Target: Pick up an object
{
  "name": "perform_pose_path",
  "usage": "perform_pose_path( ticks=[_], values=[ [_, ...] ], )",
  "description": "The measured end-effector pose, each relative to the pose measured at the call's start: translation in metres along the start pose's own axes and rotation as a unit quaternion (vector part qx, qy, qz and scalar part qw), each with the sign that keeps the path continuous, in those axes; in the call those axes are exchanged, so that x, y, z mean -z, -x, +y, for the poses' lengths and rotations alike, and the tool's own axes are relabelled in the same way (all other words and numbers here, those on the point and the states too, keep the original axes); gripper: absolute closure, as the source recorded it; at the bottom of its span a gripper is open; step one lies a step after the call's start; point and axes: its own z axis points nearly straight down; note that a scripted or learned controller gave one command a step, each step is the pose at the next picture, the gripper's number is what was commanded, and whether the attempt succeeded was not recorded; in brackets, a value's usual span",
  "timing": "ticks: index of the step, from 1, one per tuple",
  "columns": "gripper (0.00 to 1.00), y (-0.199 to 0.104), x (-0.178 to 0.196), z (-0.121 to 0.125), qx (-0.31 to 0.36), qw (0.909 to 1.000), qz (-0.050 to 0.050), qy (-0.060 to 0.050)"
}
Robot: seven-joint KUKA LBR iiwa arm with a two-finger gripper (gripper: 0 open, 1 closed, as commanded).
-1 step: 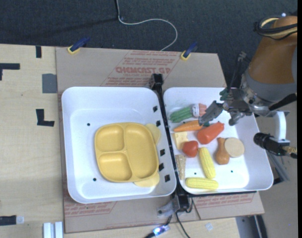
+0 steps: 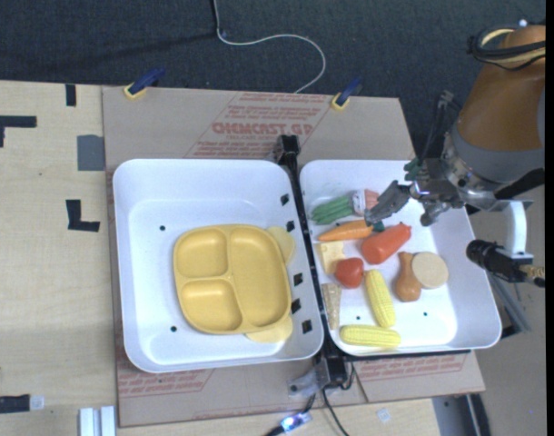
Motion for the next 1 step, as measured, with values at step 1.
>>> perform_pose_path(
  ticks=[1],
  values=[
    [0.00, 0.0037, -0.0633, -0.0042, 0.000, 1.0000, 0.000, -0.003]
  ],
)
